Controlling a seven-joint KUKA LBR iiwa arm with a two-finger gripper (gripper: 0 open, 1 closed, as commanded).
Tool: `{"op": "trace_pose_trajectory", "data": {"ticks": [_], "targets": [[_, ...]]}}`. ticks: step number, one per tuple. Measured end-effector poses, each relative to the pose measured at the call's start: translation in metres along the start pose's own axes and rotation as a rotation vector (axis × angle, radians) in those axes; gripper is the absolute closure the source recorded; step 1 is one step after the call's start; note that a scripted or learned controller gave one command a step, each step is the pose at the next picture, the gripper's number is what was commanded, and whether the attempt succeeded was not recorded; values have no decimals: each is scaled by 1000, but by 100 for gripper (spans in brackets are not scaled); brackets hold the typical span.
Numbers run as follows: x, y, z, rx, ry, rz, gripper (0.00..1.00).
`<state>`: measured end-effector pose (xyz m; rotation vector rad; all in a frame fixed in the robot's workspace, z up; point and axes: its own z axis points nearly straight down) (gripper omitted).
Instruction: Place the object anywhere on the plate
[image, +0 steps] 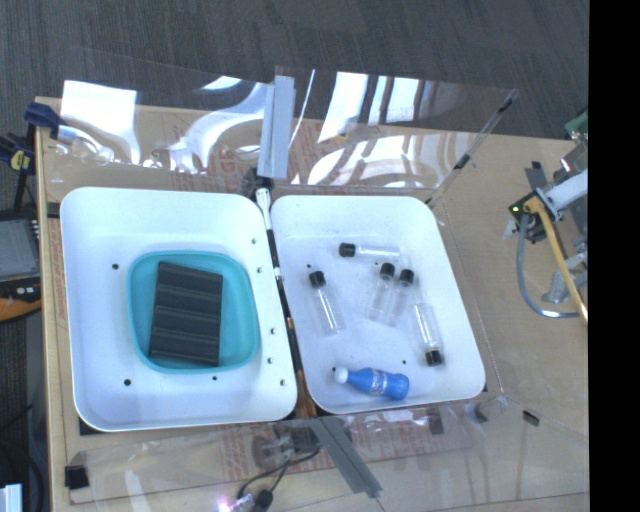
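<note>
A dark ribbed block (186, 313) was seen on the teal plate (243, 318) in the left bin (90, 230), while capped vials (322, 300) and a blue bottle (376, 382) were contained in the right bin (425, 235).

Tan bench (520, 340) on dark grey carpet (300, 35), bright window glare across clear panels (380, 105).
</note>
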<state>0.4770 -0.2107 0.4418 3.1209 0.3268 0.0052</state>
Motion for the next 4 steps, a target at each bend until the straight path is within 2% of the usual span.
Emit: {"op": "trace_pose_trajectory", "data": {"ticks": [1, 2, 4], "targets": [[-1, -1, 142, 7, -9, 2, 0], [0, -1, 15, 5, -4, 0, 0], [1, -1, 1, 7, -5, -2, 0]]}}
